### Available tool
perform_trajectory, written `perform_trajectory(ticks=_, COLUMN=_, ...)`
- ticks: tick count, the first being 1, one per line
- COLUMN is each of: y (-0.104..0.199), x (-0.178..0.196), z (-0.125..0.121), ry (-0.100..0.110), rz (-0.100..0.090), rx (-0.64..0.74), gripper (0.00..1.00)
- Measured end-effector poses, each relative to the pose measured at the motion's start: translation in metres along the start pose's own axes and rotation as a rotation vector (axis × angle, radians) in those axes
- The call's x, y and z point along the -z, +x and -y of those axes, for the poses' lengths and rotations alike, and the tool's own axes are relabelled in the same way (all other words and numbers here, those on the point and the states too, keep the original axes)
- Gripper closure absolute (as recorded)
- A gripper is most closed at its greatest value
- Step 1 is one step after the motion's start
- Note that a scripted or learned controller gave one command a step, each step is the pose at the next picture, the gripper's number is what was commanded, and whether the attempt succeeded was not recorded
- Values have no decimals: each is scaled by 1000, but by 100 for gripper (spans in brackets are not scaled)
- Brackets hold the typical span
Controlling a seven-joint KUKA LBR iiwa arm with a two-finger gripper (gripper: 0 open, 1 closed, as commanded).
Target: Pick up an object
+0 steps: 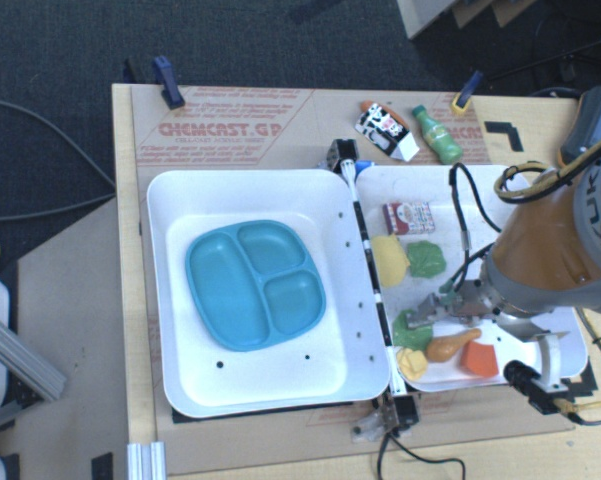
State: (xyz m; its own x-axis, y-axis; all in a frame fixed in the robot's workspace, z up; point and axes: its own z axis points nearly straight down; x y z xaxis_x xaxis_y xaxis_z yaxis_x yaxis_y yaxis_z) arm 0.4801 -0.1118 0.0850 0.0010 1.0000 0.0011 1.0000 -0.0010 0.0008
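1. The gripper is reaching down into the right bin, its tip sitting right at a green leafy toy near the bin's left wall.
2. Whether it is gripping anything cannot be told, since the wrist is covering the tip; nothing is visibly raised off the bin floor, so the pick is judged as not yet done, with closing and lifting remaining.
3. Crowding that spot are an orange carrot-like toy, a red block and a pale yellow piece, all smooth, moulded plastic food shapes.
4. Further off are lying a rounded yellow toy, a knobbly green toy and a small red-and-white packet.
5. In the left bin a glossy teal divided plate is resting flat.
6. Beyond the bins, on the printed cardboard, a black-and-white carton and a green toy bottle are lying.
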Motion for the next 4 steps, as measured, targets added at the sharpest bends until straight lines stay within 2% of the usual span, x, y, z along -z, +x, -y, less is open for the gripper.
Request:
perform_trajectory(ticks=1, y=-9, x=0, z=-96, ry=-1, rz=2, rx=2, gripper=0)
perform_trajectory(ticks=2, y=-58, x=0, z=-164, ry=2, rz=1, rx=1, gripper=0)
perform_trajectory(ticks=3, y=-7, x=-1, z=-116, ry=2, rz=0, rx=2, gripper=0)
perform_trajectory(ticks=4, y=-7, x=10, z=-116, ry=-1, rz=1, rx=1, gripper=100)
